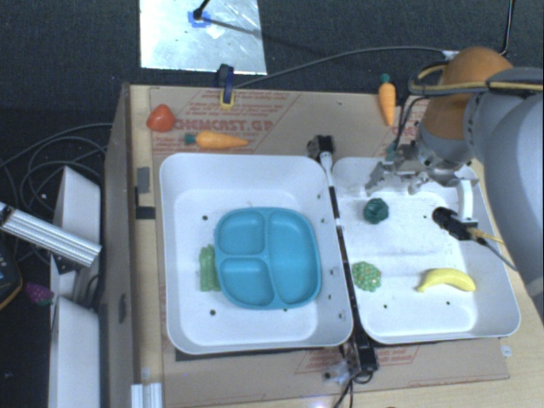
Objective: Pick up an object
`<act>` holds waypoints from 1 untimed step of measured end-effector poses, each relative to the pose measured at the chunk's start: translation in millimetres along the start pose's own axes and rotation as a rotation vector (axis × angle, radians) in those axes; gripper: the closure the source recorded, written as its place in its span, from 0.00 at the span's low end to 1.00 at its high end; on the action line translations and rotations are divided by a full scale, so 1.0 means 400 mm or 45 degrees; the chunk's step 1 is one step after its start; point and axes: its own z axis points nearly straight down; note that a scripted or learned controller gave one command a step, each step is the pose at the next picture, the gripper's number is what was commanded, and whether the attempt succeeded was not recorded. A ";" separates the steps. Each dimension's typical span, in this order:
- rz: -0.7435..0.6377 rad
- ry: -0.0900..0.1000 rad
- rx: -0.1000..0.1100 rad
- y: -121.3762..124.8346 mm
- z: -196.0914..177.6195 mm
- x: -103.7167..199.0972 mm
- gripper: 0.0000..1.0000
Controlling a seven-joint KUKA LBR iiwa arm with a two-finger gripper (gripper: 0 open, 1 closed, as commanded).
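R bin [489, 325], near side: yellow banana [445, 280] at 5 o'clock, lying flat. Light green bumpy ball [366, 275] at 8 o'clock, close to the wall shared w/ the L bin, well apart from the banana.

L bin [183, 228]: blue divided plate [268, 256] about centre, 3 compartments, sitting flat. Green strip [207, 269] at the plate's 9 o'clock, touching its edge; can't tell what it is.

R bin, further back: dark green lump [376, 210] at 10 o'clock, on the bin floor, alone.

Tool [398, 178] sits just past the lump, at the lump's 1 o'clock, near the bin's far rim. Fingers look spread fairly wide, nothing between them. Lump is near the tool but not touching it. Arm comes in from 3 o'clock.

Beyond the bins on the tabletop [340, 100]: long carrot [219, 140] lying flat at 11 o'clock of the L bin, red-orange round item [161, 118] just beyond its left end. Small carrot [388, 102] at 12 o'clock of the R bin. Blue-yellow clamp [225, 83] on the far edge. Foil sheet [202, 22] furthest back.
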 end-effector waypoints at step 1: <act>0.006 0.003 0.002 -0.001 -0.058 0.100 0.00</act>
